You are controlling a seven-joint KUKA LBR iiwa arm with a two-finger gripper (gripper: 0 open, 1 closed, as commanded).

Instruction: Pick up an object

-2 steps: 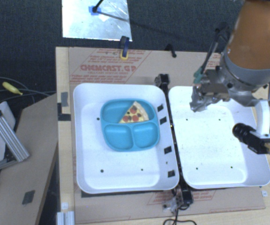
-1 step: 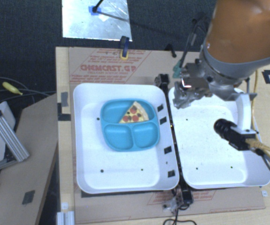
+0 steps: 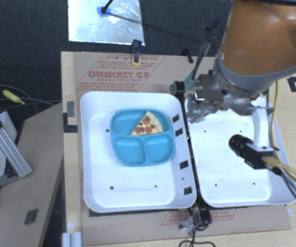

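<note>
Blue divided plate [image 3: 140,148] holds our pizza slice [image 3: 149,124] in the left bin [image 3: 99,189]; gripper [image 3: 195,109] hovers beside; its grasp, we cannot tell.

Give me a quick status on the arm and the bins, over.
Gripper low at the right bin's upper left corner, nothing seen held. Pizza slice in blue divided plate, left bin. Nothing blocking the plate.

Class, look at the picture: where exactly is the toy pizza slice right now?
The triangular toy pizza slice lies in the upper compartment of the blue divided plastic plate, which sits in the left shallow white bin in the camera view.
</note>
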